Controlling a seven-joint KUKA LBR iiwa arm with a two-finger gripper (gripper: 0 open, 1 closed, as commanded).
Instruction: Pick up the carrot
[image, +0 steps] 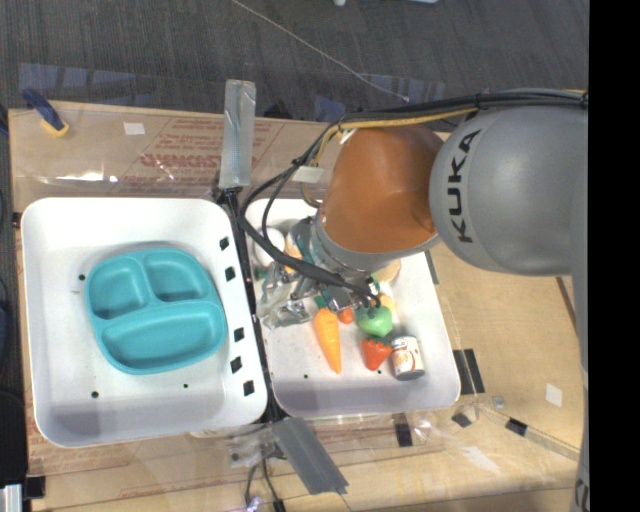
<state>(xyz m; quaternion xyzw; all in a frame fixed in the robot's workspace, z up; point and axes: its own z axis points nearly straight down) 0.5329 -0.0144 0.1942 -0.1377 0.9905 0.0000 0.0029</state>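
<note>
The orange carrot (328, 340) lies in the right bin (300, 395), pointing toward the bin's front wall. My gripper (283, 300) hangs low over the left part of that bin, just up and left of the carrot's top end. The carrot rests on the bin floor and is not held. The orange band and the grey wrist of the arm (385, 195) cover the back half of the bin.
Beside the carrot on its right are a green toy vegetable (378, 321), a red one (375, 353) and a small can (406, 358). The left bin (60, 400) holds a teal divided plate (155, 308). Black cables loop over the wall between the bins.
</note>
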